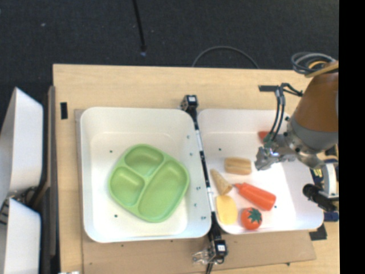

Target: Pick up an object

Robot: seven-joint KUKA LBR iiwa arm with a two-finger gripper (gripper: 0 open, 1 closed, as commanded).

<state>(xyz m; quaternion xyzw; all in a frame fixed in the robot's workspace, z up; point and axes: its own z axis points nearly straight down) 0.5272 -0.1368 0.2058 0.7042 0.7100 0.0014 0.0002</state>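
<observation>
Arm over the right bin [296, 224] — ready to grab.
The gripper [263, 160] hangs beside the bread [238, 165]; open or shut, I cannot tell.

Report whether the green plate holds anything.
Empty: all three compartments of the plate show bare green; the food lies in the right bin.

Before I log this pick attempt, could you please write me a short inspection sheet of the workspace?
Surface: wooden bench bearing two white bins side by side.
Job's things: right bin holds a tan roll, cone, carrot, yellow piece, tomato; a red item partly hidden by the arm.
Clutter: green divided plate in left bin.
Grippers: gripper over the right bin, beside the roll.
Cables: black cable on the floor.
Surroundings: dark floor.
</observation>
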